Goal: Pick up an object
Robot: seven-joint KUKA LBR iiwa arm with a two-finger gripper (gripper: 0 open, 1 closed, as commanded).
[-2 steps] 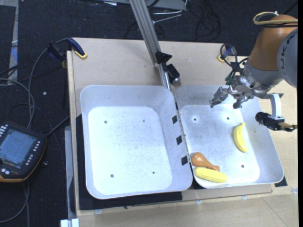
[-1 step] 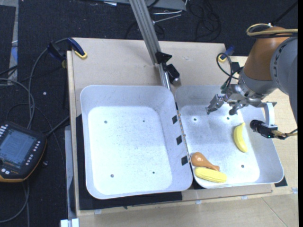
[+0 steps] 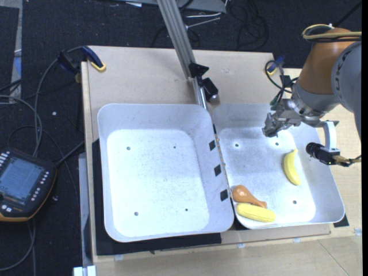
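Observation:
In the right bin (image 3: 253, 154) lie a yellow banana (image 3: 291, 167) near the right side, an orange-brown chicken-leg-shaped toy (image 3: 248, 195) at the front left, and a yellow corn-like piece (image 3: 256, 213) just in front of it. My gripper (image 3: 272, 129) hangs over the back of the right bin, up and to the left of the banana and apart from it. Nothing shows between its fingers.
The left bin (image 3: 155, 171) lies beside the right one, their walls meeting in the middle. A slanted metal pole (image 3: 181, 39) with a black clamp rises behind the bins. Blue-and-yellow clamps (image 3: 92, 58) grip the bench's back corners. A pendant (image 3: 20, 183) lies on the floor, left.

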